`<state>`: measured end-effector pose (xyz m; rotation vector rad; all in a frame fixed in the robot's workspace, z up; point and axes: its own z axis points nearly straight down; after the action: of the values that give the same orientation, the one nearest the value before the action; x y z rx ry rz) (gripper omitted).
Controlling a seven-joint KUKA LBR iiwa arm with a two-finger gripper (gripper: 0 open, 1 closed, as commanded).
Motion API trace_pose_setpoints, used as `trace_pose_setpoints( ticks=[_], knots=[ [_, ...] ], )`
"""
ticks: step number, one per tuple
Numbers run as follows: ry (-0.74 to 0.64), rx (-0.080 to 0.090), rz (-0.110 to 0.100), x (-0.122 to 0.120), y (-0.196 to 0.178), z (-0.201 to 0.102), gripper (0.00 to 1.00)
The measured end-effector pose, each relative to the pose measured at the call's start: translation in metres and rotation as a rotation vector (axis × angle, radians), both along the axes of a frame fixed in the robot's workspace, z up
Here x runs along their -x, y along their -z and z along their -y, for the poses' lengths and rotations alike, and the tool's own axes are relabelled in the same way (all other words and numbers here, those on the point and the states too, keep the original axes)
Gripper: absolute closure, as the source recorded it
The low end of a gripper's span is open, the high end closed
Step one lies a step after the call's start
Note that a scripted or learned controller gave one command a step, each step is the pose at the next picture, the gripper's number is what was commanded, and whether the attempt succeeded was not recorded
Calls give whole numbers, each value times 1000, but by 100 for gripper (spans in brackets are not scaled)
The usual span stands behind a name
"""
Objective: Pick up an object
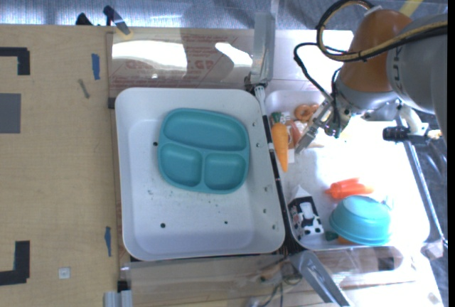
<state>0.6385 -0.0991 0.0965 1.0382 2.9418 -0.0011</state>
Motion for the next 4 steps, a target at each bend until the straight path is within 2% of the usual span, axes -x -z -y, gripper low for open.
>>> trace_pose_setpoints(
  ticks=[1, 2, 3, 4],
  knots=[
    [83, -6, -16, -7, 0, 2, 0],
    [202, -10, 6, 13, 0, 8, 0],
    [361, -12, 9, 12, 0, 7, 0],
    [384, -12, 8, 68, 0, 25, 0]
  ],
)
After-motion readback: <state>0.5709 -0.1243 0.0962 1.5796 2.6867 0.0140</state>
